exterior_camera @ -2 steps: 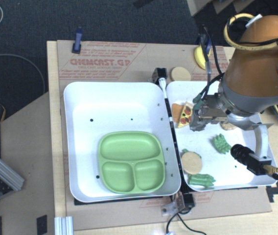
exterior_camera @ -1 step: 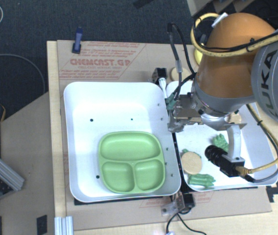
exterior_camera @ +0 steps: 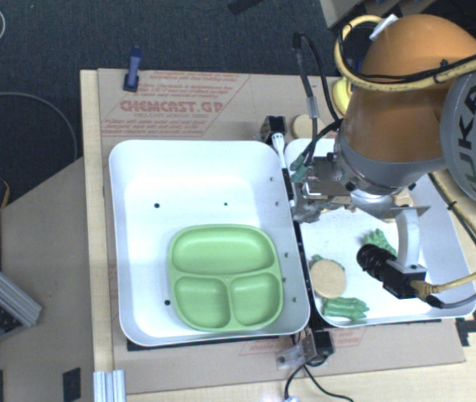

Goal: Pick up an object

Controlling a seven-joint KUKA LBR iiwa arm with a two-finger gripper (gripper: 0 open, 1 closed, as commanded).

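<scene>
I see the flat round tan disc (exterior_camera: 328, 277) near the tool (exterior_camera: 312, 194), toward the view's bottom; can't tell the tool's grip state.

Bright even overhead light, soft shadows, mild glare, slightly soft focus

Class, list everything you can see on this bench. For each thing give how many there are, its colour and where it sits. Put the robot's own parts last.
Left bin: one, white, on the board.
Right bin: one, white, beside the left bin.
Plate: one, light green, three compartments, near end of the left bin.
Disc: one, tan, right bin, close to its left wall.
Green pieces: two, right bin, one at the near edge, one further in.
Board: one, tan with red lettering, under both bins.
Clip: one, blue, board's far edge.
Arm: one, grey and orange, over the right bin.
Gripper: one, metal, by the wall between the bins.
</scene>
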